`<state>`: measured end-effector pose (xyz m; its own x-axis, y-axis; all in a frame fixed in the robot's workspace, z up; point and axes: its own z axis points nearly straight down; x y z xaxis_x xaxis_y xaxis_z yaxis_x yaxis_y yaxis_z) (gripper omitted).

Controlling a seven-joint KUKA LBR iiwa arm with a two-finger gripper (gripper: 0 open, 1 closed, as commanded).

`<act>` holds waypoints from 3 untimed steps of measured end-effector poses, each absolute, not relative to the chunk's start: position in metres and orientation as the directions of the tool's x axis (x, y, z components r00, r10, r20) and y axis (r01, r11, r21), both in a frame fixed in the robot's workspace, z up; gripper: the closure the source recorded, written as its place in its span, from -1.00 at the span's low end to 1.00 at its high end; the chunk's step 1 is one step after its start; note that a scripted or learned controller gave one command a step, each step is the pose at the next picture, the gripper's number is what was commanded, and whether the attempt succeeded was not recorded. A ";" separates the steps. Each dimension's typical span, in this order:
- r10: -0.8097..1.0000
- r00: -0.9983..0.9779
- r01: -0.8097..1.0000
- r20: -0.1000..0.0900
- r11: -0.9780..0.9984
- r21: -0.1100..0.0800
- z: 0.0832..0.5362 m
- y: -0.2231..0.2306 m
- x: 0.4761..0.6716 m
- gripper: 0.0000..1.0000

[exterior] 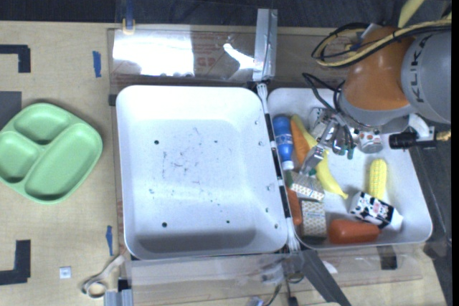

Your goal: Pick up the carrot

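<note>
While the gripper point(323, 142) hangs low in the right bin point(419, 226) over the carrot point(300, 142), can't tell its state or any grasp.

Bright, even overhead light w/ strong glare on the clear panel point(188, 54); image soft, low-res, dim at top.

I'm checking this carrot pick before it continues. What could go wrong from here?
1. The carrot lies packed between the blue bottle and the banana, so the gripper may catch a neighbour instead.
2. It sits near the bin's left wall, which leaves little room for a finger on that side.
3. The arm hides part of it, so a miss may go unnoticed.
</note>
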<state>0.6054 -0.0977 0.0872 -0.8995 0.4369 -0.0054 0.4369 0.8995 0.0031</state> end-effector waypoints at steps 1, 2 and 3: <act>0.441 -0.897 0.441 -0.019 0.898 0.004 0.102 -0.101 0.609 1.00; 0.594 -0.804 0.594 0.005 0.804 -0.004 0.127 -0.126 0.641 1.00; 0.647 -0.762 0.647 -0.005 0.762 0.003 0.268 -0.119 0.621 1.00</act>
<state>0.6208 -0.1194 0.2681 -0.7622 0.6474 -0.0047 0.6474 0.7622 0.0029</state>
